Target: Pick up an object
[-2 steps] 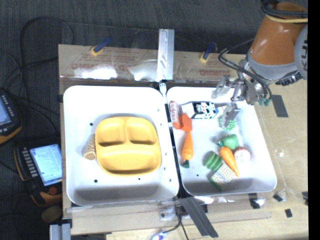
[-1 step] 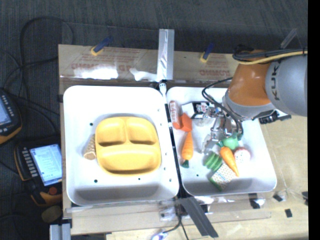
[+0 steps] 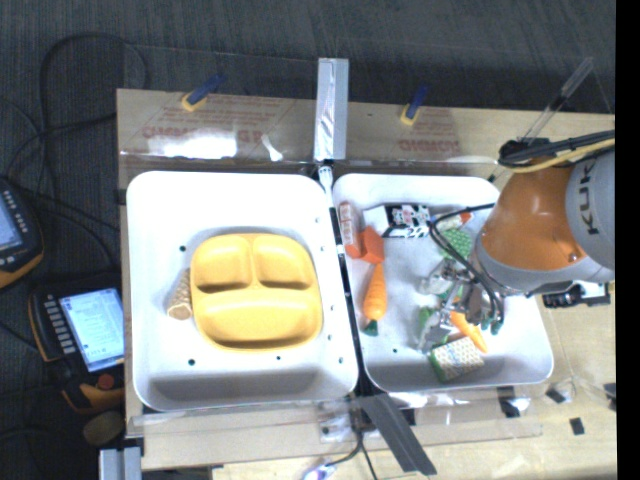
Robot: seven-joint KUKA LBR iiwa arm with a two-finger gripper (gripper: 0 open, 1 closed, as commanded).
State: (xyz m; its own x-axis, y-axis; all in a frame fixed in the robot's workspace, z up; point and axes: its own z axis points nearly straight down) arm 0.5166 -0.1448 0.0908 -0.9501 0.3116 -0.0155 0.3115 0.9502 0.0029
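My gripper [image 3: 452, 303] reaches down into the right bin [image 3: 530, 363] from the right, under the orange-banded wrist. It hangs over a cluster of small toys: a small orange piece [image 3: 469, 331], a green piece [image 3: 428, 320] and a speckled green-and-white block [image 3: 458, 359] near the bin's front wall. An orange carrot [image 3: 375, 293] lies to the gripper's left, apart from it. The wrist and cables hide what lies directly beneath the gripper.
A red-orange piece [image 3: 368, 245] and a thin tube [image 3: 346, 225] lie by the divider, with a black-and-white item [image 3: 406, 215] at the back. The left bin [image 3: 150, 268] holds a yellow divided plate [image 3: 256, 288] and a tan cone [image 3: 180, 296].
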